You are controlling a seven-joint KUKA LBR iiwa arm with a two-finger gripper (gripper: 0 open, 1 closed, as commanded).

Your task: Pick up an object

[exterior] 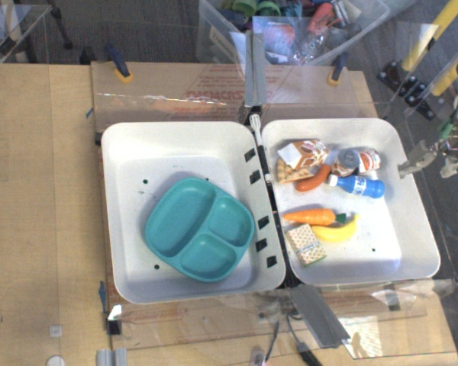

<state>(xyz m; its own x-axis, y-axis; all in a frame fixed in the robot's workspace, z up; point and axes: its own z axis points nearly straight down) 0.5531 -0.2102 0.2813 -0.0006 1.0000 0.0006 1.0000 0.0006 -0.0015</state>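
carrot in right bin, beside banana

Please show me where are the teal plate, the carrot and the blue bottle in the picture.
teal plate (199, 229): camera view, left bin, on the ridge between its compartments.
carrot (309, 217): camera view, right bin, middle of its orange body.
blue bottle (362, 186): camera view, right bin, on its blue body.

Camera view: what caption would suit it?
Teal divided plate in the left bin; toy foods crowd the right bin.
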